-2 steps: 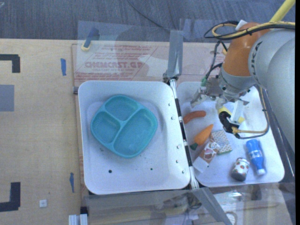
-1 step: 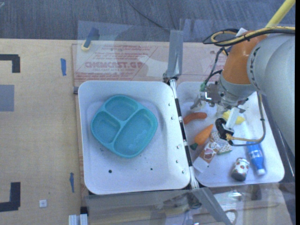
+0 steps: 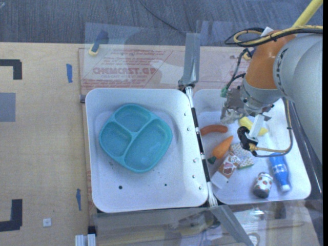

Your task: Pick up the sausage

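The gripper (image 3: 231, 116) hovers beside the sausage (image 3: 213, 129) — jaw state I cannot tell — it should center over it, avoiding the carrot (image 3: 222, 147).

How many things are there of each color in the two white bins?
Teal: 1, the divided plate
Orange or reddish: 2, the sausage and carrot
Yellow: 1, toy
Blue: 1, bottle
Patterned or mixed: 2, packet and small can
Total: 7

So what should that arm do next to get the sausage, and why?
Probably shift a little toward the left bin and lower. The sausage lies flat in the right bin, just beside and below the gripper, which hangs close to it, with a carrot right next to it.
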`<action>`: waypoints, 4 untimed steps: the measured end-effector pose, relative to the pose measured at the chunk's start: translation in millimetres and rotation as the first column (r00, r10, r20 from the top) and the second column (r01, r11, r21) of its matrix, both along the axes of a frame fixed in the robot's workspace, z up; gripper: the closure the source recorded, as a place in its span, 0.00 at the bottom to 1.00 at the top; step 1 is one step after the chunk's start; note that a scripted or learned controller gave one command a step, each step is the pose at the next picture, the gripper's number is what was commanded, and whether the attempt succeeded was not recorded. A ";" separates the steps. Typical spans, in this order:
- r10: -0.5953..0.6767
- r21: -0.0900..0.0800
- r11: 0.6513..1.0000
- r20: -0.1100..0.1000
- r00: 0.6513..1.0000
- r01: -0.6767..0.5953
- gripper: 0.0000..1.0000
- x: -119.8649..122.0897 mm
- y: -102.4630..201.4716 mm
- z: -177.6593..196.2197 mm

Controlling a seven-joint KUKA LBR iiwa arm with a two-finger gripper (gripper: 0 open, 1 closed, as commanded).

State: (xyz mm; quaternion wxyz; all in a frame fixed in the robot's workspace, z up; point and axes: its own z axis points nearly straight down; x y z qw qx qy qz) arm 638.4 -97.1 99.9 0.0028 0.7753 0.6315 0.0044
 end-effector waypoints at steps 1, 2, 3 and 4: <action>0.000 0.000 1.000 0.000 1.000 0.000 0.00 -0.1 -0.1 -0.1; 0.174 -0.002 0.985 -0.003 0.985 -0.174 0.00 -28.4 6.4 -11.3; 0.166 -0.002 0.986 0.003 0.986 -0.166 1.00 -27.1 3.0 0.6; 0.166 -0.002 0.986 0.003 0.986 -0.166 0.00 -27.2 2.5 0.5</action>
